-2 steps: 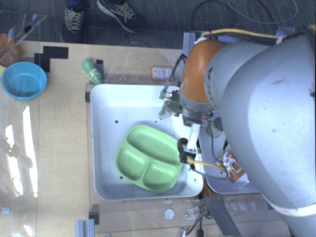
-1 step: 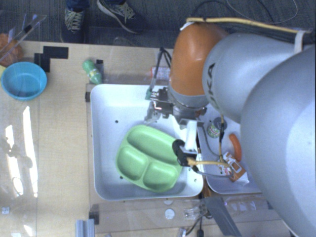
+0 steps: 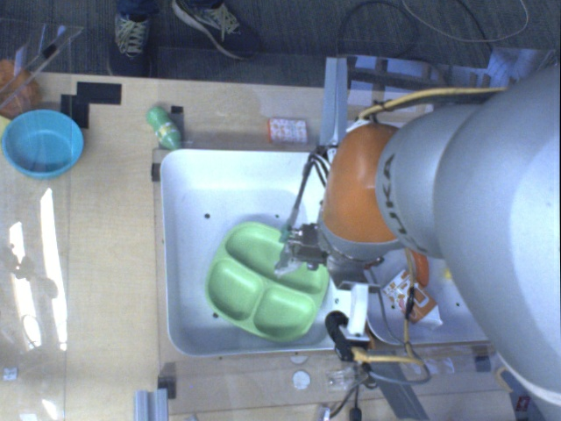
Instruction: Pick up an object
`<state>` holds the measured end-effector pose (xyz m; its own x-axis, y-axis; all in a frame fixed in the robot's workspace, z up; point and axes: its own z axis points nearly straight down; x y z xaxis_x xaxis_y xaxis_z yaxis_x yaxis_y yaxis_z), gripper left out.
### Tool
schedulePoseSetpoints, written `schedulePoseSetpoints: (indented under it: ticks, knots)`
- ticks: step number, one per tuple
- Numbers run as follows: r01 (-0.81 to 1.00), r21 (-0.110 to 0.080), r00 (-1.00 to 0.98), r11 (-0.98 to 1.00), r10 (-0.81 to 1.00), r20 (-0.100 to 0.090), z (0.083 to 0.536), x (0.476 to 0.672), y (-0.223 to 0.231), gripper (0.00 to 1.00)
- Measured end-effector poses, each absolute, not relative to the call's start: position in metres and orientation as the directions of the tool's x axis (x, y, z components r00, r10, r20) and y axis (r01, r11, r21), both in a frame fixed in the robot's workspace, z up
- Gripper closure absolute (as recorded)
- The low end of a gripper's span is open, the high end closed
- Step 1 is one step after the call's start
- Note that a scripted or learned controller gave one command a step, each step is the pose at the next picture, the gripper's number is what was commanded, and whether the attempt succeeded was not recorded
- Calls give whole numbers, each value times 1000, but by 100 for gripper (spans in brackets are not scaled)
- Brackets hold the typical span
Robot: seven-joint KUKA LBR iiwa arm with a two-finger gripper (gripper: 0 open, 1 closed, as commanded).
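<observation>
The big grey arm with its orange band (image 3: 355,191) fills the right of the camera view and reaches down over the left shallow white bin (image 3: 188,191), which sits in a pale wooden bench (image 3: 96,261). Beyond the bench's far edge lies dark carpet (image 3: 289,16), where a person's sneakers (image 3: 210,20) stand and a thin cable loops. In the bin's near half lies a light green plastic tray with three compartments (image 3: 250,283), tilted at an angle. The gripper (image 3: 294,253) sits at the tray's right rim, apparently touching it; whether its jaws are open or closed I cannot tell. On the bench to the far left rests a round blue plastic bowl (image 3: 42,143). A small green bottle (image 3: 164,126) lies by the bin's far left corner, and a small red-and-white packet (image 3: 287,131) sits beside the far wall.
</observation>
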<state>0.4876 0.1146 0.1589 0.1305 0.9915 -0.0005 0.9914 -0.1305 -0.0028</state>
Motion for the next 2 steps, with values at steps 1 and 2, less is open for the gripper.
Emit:
schedulePoseSetpoints:
  ticks: [1,2]
  knots:
    - [997,25,73,-73,997,7,94,497,194,0]
    - [988,7,157,-157,988,1,357,503,184,0]
